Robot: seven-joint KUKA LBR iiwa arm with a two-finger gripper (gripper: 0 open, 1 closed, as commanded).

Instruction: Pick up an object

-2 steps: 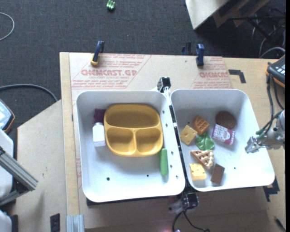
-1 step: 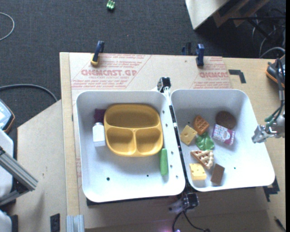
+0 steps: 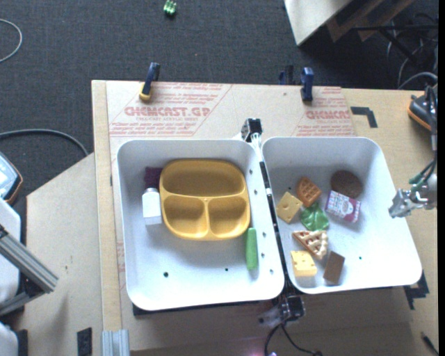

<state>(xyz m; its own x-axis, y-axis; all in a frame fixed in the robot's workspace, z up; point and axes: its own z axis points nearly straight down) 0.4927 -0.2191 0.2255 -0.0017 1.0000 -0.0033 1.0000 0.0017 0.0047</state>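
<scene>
Occluded and truncated elements at the worktop's right edge and in the left bin.
End effector [image 3: 405, 202] cut by the frame edge, finger state indistinct; dark purple item [image 3: 153, 174] mostly hidden behind the yellow divided plate [image 3: 204, 198]; pink packet [image 3: 342, 206] print illegible.

Toy foods [image 3: 314, 229] lie clustered flat in the right bin [image 3: 389, 236]

Upper half of the frame: we note a bench board [image 3: 208, 104] printed with red lettering, held by a yellow-handled clamp [image 3: 149, 82] upper left and a blue clamp [image 3: 306, 83] upper right. Dark carpet [image 3: 83, 42] lies beyond, with a small green item [image 3: 170, 7] near the top edge. A grey cable [image 3: 49, 135] crosses at left.
</scene>
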